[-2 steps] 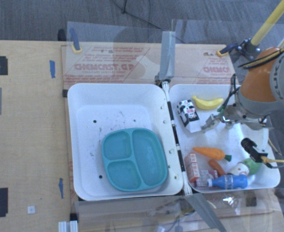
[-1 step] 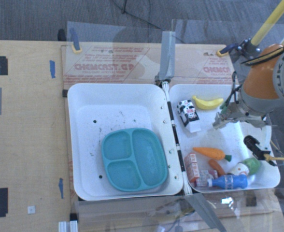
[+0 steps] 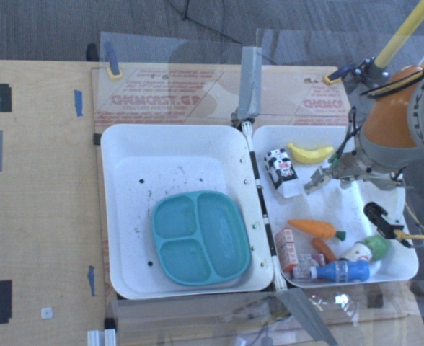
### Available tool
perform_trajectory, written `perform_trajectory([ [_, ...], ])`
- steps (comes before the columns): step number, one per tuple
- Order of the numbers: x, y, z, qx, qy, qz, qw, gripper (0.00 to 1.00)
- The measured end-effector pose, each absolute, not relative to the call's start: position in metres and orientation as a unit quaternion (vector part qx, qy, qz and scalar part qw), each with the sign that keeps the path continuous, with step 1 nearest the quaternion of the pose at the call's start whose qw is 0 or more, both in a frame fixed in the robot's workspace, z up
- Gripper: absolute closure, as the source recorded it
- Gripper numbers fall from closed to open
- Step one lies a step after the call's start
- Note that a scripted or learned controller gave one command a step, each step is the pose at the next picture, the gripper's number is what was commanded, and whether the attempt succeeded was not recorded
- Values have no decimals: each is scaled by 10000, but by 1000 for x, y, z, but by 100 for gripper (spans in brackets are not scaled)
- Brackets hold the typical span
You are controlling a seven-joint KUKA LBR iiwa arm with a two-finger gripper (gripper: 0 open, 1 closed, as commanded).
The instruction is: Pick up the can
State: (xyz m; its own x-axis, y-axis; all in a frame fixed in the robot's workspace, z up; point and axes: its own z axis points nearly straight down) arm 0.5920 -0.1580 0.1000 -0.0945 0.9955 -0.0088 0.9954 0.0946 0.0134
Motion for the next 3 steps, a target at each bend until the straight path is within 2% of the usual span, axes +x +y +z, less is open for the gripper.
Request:
perform_trajectory([
  [1,579,-201,88,6314,7755,14,31,0],
  [2,543,-199,88,6454,7638,19,36,0],
  [3,617,-206,88,7511,6601,32,4,0],
])
